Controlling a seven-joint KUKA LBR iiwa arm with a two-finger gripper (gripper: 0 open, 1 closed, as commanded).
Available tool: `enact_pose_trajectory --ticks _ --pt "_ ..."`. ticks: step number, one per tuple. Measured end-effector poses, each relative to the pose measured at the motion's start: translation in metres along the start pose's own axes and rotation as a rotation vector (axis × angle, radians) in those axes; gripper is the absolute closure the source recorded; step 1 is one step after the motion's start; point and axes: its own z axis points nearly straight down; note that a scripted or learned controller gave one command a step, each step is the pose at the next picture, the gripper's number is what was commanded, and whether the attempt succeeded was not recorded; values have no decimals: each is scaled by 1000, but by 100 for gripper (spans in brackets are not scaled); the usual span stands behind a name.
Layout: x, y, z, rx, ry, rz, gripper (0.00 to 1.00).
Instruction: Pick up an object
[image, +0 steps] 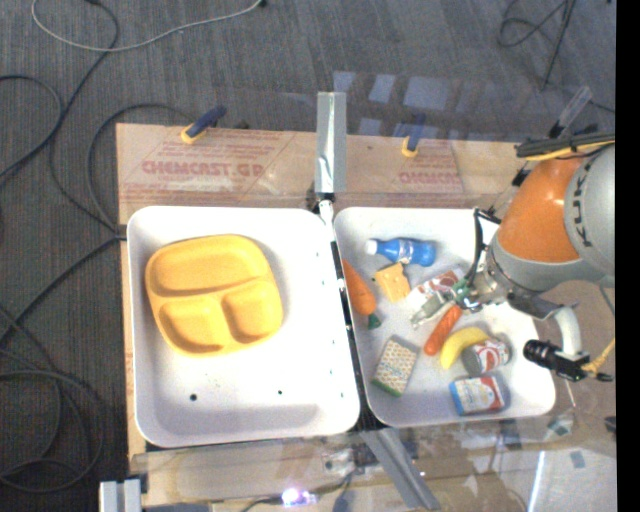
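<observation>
On the worktop (150, 170) two white bins are seen: one yellow tray (214, 292) left, eight small items right; claw (462, 296) state cannot be told

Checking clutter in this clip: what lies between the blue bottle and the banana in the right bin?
In the camera view, between the blue bottle and the banana lie a red-white packet and a small orange carrot.

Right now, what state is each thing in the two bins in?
Tray: flat, right side up, left bin.
Bottle: lying on its side, right bin.
Carrot: lying by the bin's left wall.
Banana: lying flat.
Can: on its side.
Gripper: low over the right bin's items.
</observation>
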Motion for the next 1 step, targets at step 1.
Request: enact_pose_trajectory --ticks 1 --pt "-2 23 28 -11 -6 -16 0"
